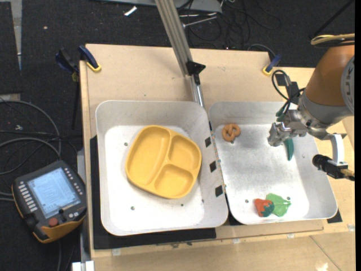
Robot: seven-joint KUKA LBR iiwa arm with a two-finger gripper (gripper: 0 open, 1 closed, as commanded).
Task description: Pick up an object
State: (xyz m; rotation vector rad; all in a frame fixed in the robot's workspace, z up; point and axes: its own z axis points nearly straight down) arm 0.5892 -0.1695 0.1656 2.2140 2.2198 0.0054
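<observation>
My gripper point(280, 135) hangs over the upper right part of the right bin point(316, 208), below the orange band of the arm. A slim teal object point(289, 149) sticks out from just under the gripper's lower right side; whether it is gripped or lying on the bin floor is unclear. A small brown pretzel-shaped piece point(230, 132) lies to the gripper's left near the bin's back wall. A red and green toy point(271, 206) rests at the bin's front.
The left bin point(113, 208) holds a yellow divided plate point(163, 161). A metal pole point(179, 38) slants up from the seam between the bins. A teach pendant point(49, 199) sits on the floor at the left.
</observation>
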